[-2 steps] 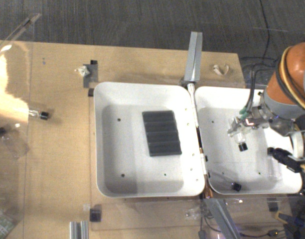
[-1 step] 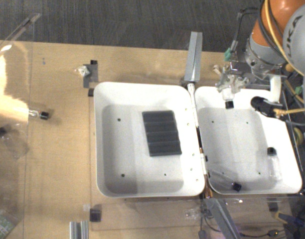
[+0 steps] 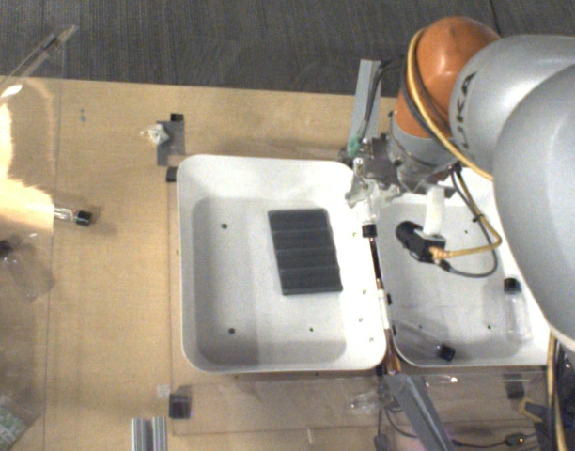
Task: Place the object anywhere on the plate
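Tan wooden bench [image 3: 100,327]; dark grey carpet [image 3: 222,17] beyond

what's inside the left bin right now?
The left bin holds a dark ribbed rectangular slab, lying flat near its middle. A few small dark dots mark the floor. The arm covers much of the right bin, so its contents are partly hidden.

Bulky grey arm [image 3: 536,158] with orange band [image 3: 447,54] and yellow cable [image 3: 471,250].
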Controlling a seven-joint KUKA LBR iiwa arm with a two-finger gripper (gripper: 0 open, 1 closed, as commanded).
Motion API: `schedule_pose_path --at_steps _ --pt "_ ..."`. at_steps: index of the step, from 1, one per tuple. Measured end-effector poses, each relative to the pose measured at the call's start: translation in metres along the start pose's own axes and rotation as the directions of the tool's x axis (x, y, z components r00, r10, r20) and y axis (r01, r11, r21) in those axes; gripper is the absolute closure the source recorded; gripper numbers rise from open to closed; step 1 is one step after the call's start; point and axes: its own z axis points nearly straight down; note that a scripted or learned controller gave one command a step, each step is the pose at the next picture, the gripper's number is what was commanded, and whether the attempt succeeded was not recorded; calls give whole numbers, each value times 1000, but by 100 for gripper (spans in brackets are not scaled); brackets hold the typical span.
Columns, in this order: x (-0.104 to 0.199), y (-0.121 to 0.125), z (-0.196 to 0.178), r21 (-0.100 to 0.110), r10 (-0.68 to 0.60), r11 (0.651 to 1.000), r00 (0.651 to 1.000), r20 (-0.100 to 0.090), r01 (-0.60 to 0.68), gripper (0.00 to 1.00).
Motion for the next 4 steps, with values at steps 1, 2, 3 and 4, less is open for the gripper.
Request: schedule_pose_path --at_steps 1,2,3,4 --pt "75 -38 -40 -3 -184 983 983 -1 184 100" --pt "123 -44 -54 -3 -542 840 840 0 542 100" --pt "185 -34 2 -2 -763 646 646 0 763 100" --pt "210 3 -19 -4 -592 806 806 1 592 100"
